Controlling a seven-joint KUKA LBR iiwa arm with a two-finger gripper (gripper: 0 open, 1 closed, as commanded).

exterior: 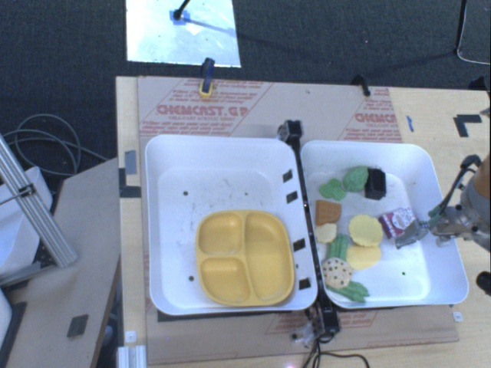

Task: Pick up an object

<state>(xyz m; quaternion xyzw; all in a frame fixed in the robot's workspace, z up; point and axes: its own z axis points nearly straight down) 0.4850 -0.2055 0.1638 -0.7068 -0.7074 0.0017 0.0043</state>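
Camera view: claw (414, 232) sits at the right bin's (445, 282) right side, jaw state not discernible, tips touching a crinkly maroon packet (397, 221) just left of it; judged light, soft, slippery, best pinched across its middle.

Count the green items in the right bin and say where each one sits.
4. Two green pieces lie at the right bin's far side, one mid-pile by the left wall, one at the near edge. More may hide under the pile.
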